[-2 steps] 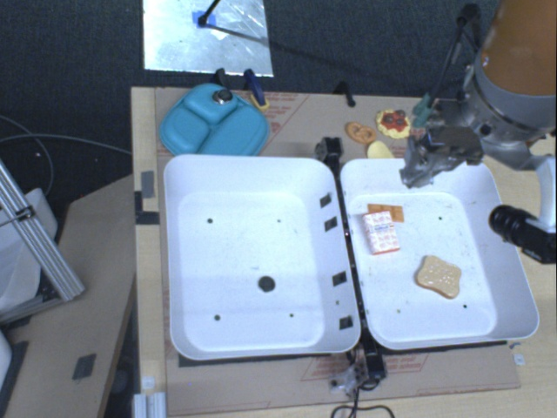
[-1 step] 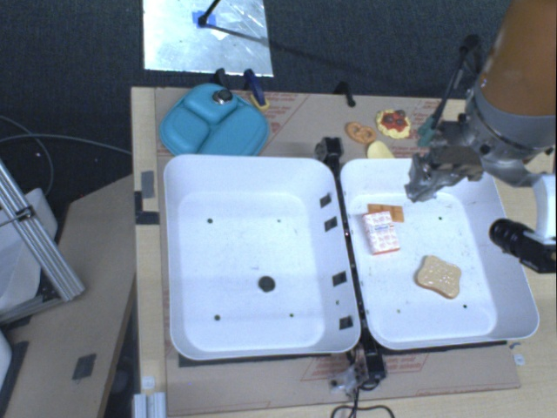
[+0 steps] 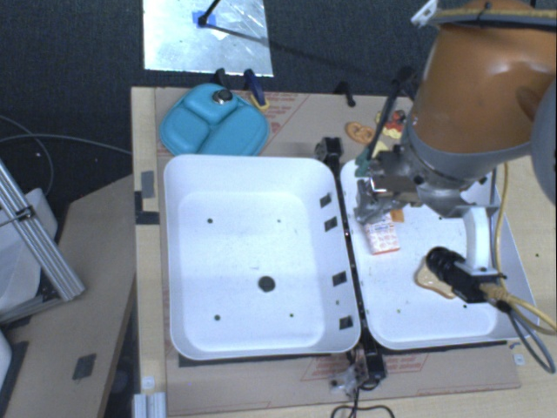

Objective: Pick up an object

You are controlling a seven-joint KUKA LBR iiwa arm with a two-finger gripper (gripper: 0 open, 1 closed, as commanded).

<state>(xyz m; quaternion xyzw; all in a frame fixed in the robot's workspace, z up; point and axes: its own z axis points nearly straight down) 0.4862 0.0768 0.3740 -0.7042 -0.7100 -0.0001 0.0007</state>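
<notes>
Dark blue-grey carpeted floor (image 3: 70, 85) lay around the set-up. A tan, cardboard-coloured bench (image 3: 300, 111) carried two shallow white bins side by side. The arm (image 3: 483, 68) reached in from the right, its wide orange band over the upper part of the right bin.

The left bin (image 3: 235, 251) looked the wider of the two, with four small black tabs (image 3: 331, 225) spaced down its right wall. The right bin (image 3: 409, 325) was partly covered by the arm.

A shiny square metal sheet (image 3: 174, 33) lay on the floor beyond the bench. A blue compartmented tray (image 3: 213, 124) sat on the bench just behind the left bin, touching or nearly touching its far rim. An aluminium frame rail (image 3: 35, 246) leaned at the left edge.

The gripper (image 3: 374, 205) hung in the upper left part of the right bin, close to the wall between the bins. Could not tell whether it was open or closed, and no thing was seen held in it.

A small white packet with red print (image 3: 383, 238) lay flat on the right bin's floor, just below the gripper, touching it or nearly so. A tan flat piece (image 3: 426, 277) lay further right in the same bin, partly covered. A small dark disc (image 3: 266, 284) lay alone near the middle of the left bin. Two small orange and red items (image 3: 359, 131) sat on the bench behind the right bin, too small to name.
</notes>
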